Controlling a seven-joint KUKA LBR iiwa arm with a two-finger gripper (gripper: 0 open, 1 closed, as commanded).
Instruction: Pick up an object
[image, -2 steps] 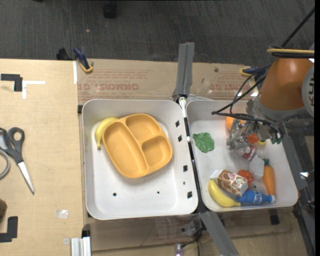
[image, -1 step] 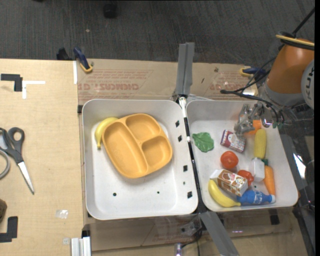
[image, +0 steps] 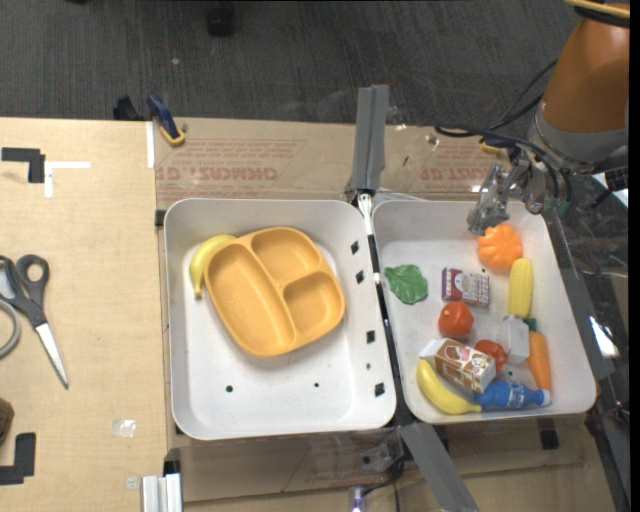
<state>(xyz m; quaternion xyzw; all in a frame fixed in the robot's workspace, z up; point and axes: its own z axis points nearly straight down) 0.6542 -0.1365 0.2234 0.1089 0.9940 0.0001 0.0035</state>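
Camera view: two bananas (image: 441, 392), one divided plate (image: 272, 290); gripper (image: 487, 218) state unclear above the pumpkin (image: 500, 246).

Scissors (image: 35, 305) lie on the wooden bench (image: 80, 230)

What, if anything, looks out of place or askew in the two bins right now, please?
One oddity: in the left bin, a yellow banana is wedged partly under the rim of the orange divided plate, which itself sits skewed. The right bin holds a jumble of toy food, with nothing visibly spilled or damaged.
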